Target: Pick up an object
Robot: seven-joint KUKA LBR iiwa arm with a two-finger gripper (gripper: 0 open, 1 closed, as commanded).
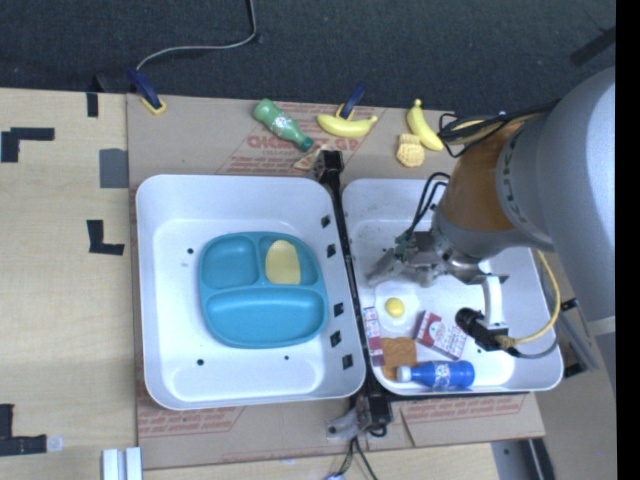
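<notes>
Here, in your left bin (160, 298), one blue tray (262, 290) holds one yellow piece (283, 262). In the right bin (540, 368), the fried egg (395, 308) lies just below the pincer (400, 260), apart from it; whether it is clenched you cannot tell. One blue bottle (437, 373) lies lower. Two bananas (346, 124) rest on the cardboard-covered bench (200, 128).

Even bright overhead light, soft shadows w/ mild glare on white bins (160, 268), slightly soft focus.
</notes>
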